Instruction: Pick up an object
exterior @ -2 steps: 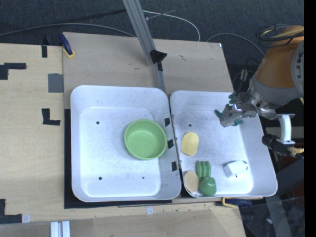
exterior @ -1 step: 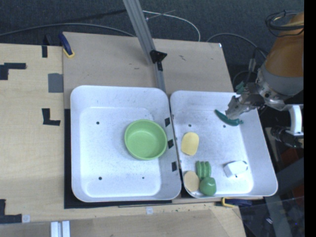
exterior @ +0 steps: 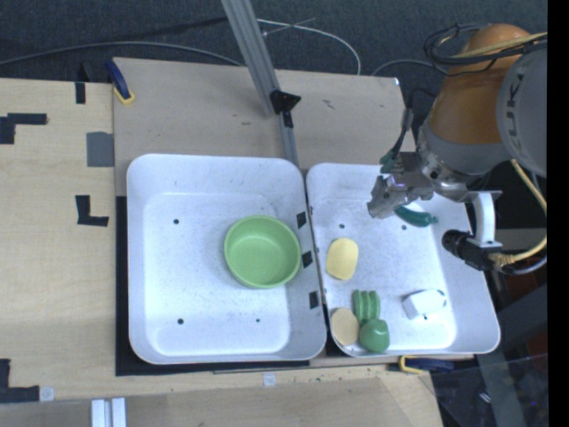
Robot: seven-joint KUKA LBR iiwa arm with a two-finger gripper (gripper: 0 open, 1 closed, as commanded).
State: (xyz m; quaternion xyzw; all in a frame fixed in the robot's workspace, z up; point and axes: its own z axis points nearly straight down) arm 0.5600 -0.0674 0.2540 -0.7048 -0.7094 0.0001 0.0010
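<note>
Below and left of the gripper (exterior: pixel 384 201) lies bare floor of the right bin (exterior: pixel 462 278), up to the yellow piece (exterior: pixel 342 259). A teal object (exterior: pixel 414 215) sits just beside it; grip state cannot be told.

Arm lettering: dark letters on the grey arm (exterior: pixel 533 105) at the right edge, cut off, not fully readable.
Elsewhere: no legible text.

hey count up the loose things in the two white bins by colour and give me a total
Green: 3 — bowl, ridged piece, rounded piece
Yellow: 2 — upper piece, lower piece
Teal: 1 — item beside the end effector
White: 1 — object
Total: 7
</note>
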